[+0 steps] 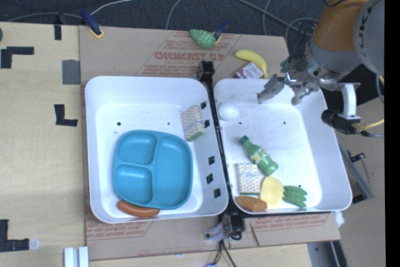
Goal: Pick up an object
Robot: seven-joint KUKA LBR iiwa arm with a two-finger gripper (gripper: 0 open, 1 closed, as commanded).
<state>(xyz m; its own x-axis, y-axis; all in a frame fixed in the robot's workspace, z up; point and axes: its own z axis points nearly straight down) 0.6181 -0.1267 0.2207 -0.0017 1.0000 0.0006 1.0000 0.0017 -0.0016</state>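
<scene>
My gripper (284, 92) hangs over the far edge of the right bin (325, 153), its two fingers spread open with nothing between them. Below it in that bin lie a white egg (229, 112), a green bottle (259, 156), a small printed box (248, 178), a yellow piece (271, 191), a green pepper-like toy (294, 196) and an orange-brown piece (252, 203). The egg is to the left of the gripper, the bottle nearer the camera.
The left bin (106, 103) holds a blue divided plate (153, 169), a sausage (137, 209) and a small box (193, 122). Behind the bins on the cardboard lie a banana (252, 60), a packet (250, 72) and a green toy (202, 38).
</scene>
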